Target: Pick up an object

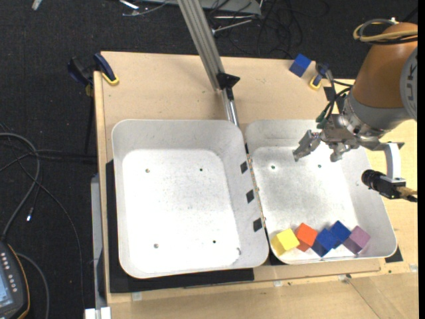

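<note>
Blocks, yellow (286,240), orange (306,234), blue (331,236) and purple (357,238), crowd the right bin's (279,178) near edge. I see my gripper (322,149) spread, holding nothing, near the far wall. Approach step, I judge: next I travel over and descend.

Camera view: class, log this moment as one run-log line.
gripper: open, above right bin far end | holding: nothing | blocks: yellow, orange, blue, purple, near edge

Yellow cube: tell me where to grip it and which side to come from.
Probably from above. The yellow cube ends the row at the right bin's near wall, its other side against the orange cube. Pinch the two faces that look free, toward the near wall and toward the bin's middle.
</note>
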Controlling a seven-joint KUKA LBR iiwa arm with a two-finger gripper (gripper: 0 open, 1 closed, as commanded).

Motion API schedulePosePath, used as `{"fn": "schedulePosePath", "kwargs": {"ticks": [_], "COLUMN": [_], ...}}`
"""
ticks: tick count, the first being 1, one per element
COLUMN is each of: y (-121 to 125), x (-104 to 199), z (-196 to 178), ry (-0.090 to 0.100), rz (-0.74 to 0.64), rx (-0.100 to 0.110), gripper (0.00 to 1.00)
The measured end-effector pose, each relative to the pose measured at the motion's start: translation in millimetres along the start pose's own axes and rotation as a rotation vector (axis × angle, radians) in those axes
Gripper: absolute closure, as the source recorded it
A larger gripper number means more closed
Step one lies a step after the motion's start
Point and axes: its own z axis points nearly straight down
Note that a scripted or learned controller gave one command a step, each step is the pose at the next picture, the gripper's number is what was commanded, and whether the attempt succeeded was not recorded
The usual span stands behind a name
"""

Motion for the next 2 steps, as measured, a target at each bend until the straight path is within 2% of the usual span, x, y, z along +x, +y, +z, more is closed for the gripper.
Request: {"fn": "schedulePosePath", "kwargs": {"ticks": [1, 2], "y": [-15, -28], "x": [-15, 6], "z": [22, 61], "ry": [0.0, 0.001], "rz": [0.002, -0.003], "rx": [0.003, 0.004], "gripper": [0.0, 0.0]}}
